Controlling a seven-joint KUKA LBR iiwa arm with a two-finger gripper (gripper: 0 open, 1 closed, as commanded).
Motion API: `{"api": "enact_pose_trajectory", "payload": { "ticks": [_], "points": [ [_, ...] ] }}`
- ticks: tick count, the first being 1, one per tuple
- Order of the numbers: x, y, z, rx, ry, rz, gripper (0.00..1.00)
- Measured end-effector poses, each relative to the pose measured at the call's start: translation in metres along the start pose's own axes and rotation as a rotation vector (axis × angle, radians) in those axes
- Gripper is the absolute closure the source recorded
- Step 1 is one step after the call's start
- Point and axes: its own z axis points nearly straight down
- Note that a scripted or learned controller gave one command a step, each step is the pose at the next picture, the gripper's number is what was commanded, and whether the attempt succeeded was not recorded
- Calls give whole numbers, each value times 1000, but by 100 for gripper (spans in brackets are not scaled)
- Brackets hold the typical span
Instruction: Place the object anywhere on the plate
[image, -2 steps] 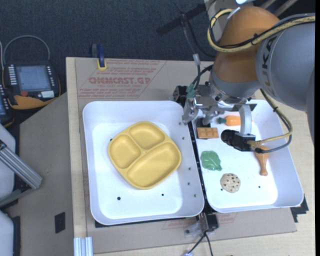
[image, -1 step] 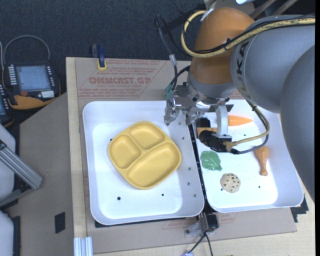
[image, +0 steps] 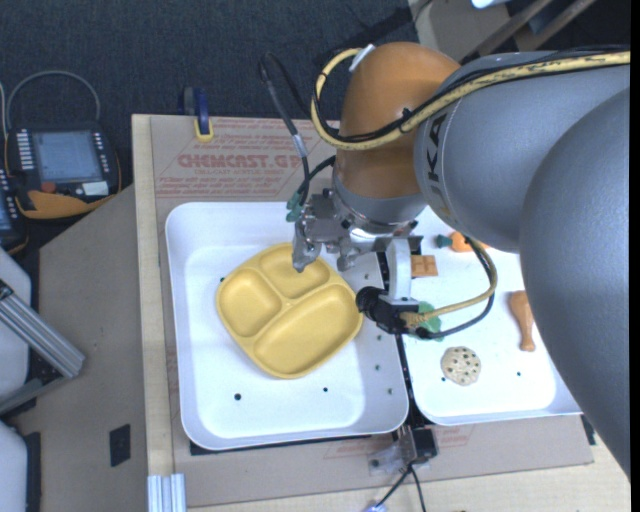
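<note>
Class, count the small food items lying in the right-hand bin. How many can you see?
3: a round cookie near the front, an orange stick-shaped piece toward the right, and a small orange square piece near the divider. The arm may hide others.

Arm (image: 520, 150) overhangs right bin (image: 500, 395); plate (image: 290, 315) front compartment open; left bin's (image: 200, 400) near floor bare.

You cannot tell from the camera view whether anything sits between the gripper (image: 322, 255) fingers, while the arm (image: 520, 130) runs off the frame at three o'clock and hides much of the right bin (image: 500, 400) beneath it.
</note>
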Motion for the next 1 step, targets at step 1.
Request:
{"api": "enact_pose_trajectory", "payload": {
  "ticks": [1],
  "points": [
    [-3,1,0,-2,-2,5,0]
  ]
}}
